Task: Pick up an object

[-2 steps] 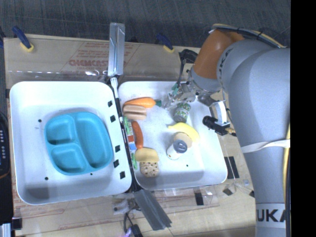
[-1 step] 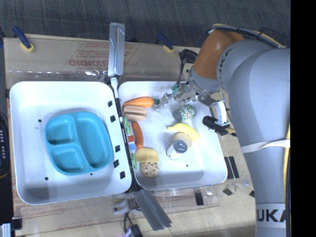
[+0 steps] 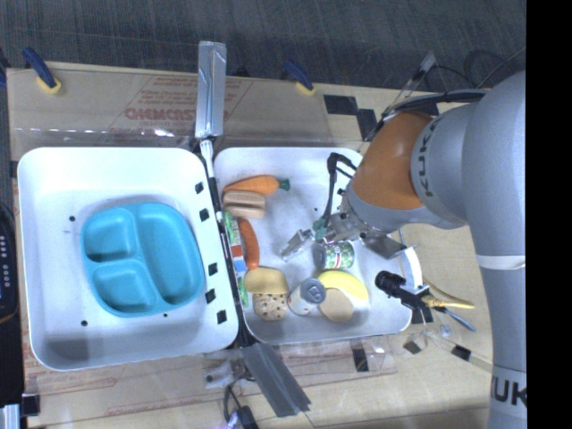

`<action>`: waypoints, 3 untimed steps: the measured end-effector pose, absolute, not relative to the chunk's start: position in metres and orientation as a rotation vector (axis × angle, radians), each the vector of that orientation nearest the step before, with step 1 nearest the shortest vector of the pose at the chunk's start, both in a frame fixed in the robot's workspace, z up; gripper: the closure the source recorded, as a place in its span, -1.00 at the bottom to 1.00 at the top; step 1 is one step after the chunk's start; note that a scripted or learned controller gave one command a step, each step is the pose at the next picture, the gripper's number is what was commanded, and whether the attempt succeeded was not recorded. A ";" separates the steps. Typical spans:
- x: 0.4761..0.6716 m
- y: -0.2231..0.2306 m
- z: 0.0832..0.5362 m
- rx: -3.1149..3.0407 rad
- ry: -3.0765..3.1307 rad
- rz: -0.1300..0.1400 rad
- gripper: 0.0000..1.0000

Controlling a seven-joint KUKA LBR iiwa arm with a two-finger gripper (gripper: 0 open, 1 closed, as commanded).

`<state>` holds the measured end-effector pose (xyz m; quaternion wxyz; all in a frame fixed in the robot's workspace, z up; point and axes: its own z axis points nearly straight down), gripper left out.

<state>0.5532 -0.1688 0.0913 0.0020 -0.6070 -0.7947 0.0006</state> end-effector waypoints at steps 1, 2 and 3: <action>0.554 -0.189 0.092 -2.046 -2.385 0.000 -1.00; 0.555 -0.189 0.102 -2.044 -2.389 0.000 1.00; 0.571 -0.109 0.190 -2.018 -2.413 -0.008 1.00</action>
